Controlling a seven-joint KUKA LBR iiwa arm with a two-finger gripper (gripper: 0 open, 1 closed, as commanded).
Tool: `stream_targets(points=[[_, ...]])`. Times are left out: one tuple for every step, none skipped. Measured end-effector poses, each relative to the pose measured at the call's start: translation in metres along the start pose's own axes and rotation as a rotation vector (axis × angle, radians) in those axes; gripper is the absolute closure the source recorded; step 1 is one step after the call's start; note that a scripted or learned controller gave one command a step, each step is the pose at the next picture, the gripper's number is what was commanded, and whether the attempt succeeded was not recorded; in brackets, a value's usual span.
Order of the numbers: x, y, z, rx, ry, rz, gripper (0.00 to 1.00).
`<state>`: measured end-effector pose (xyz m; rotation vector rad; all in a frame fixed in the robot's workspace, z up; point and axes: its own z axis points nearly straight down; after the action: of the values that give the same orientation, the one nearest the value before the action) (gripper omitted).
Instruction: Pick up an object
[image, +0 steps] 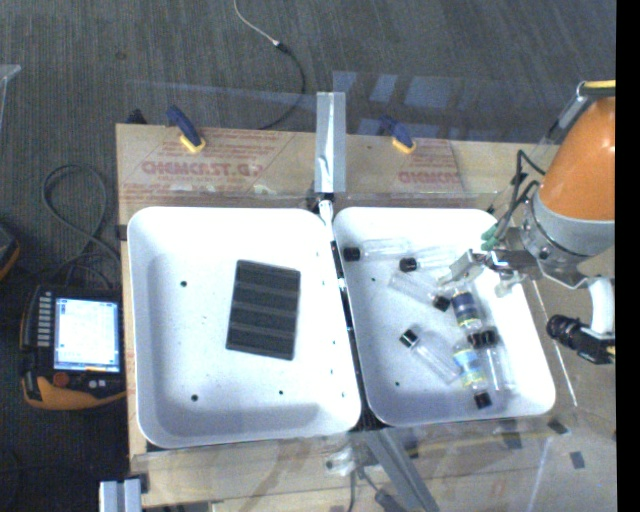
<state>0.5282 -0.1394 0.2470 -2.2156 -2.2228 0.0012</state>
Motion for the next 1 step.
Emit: stream_targets(points=[[-0.0274,0.023,0.1284,-0.037,-0.011,0.031,0.0]])
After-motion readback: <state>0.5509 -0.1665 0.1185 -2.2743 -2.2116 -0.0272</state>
